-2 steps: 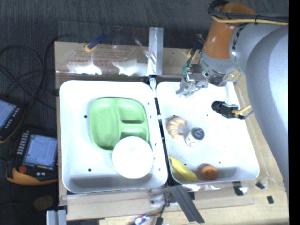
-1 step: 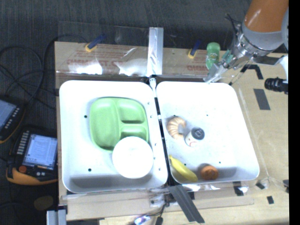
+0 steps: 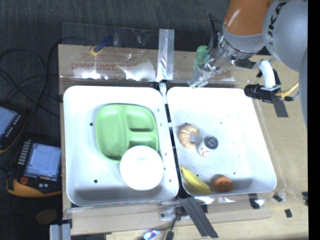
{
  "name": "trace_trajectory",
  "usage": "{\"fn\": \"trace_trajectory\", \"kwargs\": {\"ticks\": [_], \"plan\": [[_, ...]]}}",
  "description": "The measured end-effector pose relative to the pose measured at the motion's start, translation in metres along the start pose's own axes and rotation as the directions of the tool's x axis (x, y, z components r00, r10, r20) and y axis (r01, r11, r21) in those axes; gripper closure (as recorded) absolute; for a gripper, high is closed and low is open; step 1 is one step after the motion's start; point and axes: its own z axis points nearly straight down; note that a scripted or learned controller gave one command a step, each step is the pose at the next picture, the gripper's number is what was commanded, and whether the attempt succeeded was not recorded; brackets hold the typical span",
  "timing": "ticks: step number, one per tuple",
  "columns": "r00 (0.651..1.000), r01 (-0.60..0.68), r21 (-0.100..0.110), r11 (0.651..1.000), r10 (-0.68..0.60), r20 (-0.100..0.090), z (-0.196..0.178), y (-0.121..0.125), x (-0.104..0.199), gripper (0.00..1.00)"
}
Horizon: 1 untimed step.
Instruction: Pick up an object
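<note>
green object (image 3: 201,56) pinched in the gripper (image 3: 203,70) above the far edge of the right bin (image 3: 260,134)
the grey arm (image 3: 280,19) with its orange band reaches in from the right; in the right bin lie a croissant (image 3: 188,135), a small round thing (image 3: 208,144), a banana (image 3: 194,181) and an orange ball (image 3: 223,184); the left bin (image 3: 80,149) holds a green divided plate (image 3: 125,129) with a white bowl (image 3: 142,167) touching its near edge

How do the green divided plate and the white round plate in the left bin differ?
The green divided plate is squarish with compartments; the white round plate is circular and plain. The green one looks larger. The white one overlaps the green one's near corner, lying on top. Both sit in the left bin.
</note>
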Motion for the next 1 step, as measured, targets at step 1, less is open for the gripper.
{"fn": "trace_trajectory", "kwargs": {"ticks": [1], "plan": [[0.961, -0.276, 0.001, 0.961, 0.276, 0.0, 0.0977, -0.0029, -0.0236, 1.0]]}}
